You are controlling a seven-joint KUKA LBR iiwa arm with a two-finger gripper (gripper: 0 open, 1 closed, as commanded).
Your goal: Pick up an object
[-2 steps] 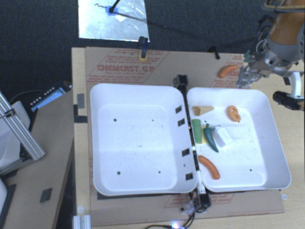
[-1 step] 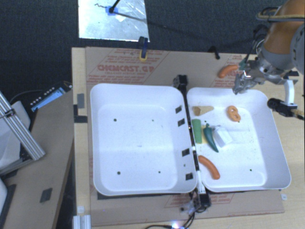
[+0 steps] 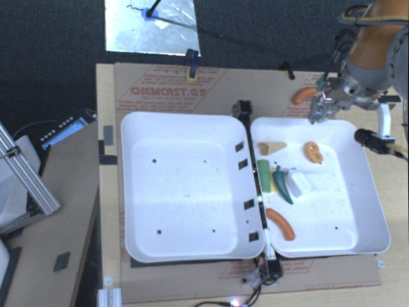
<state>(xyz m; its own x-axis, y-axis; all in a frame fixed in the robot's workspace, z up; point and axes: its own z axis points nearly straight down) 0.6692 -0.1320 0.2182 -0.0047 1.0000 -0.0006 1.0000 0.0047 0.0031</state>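
Observation:
My gripper (image 3: 317,114) hangs over the far edge of the right bin (image 3: 367,190), its tips pointing down, with nothing seen in it. Just below it in the bin lies a small orange curled piece (image 3: 312,151). Further left sit a tan wedge (image 3: 271,148), a green stick (image 3: 262,175), a dark green pepper (image 3: 282,185) and a white block (image 3: 298,184). An orange sausage (image 3: 280,224) lies near the bin's front left. Another orange piece (image 3: 304,95) rests on the cardboard behind the bin, left of the gripper.
The left bin (image 3: 185,184) sits beside the right one, with a black clip divider (image 3: 246,165) between them. A foil sheet (image 3: 151,18) lies at the back. A yellow clamp (image 3: 192,66) holds the cardboard's far edge.

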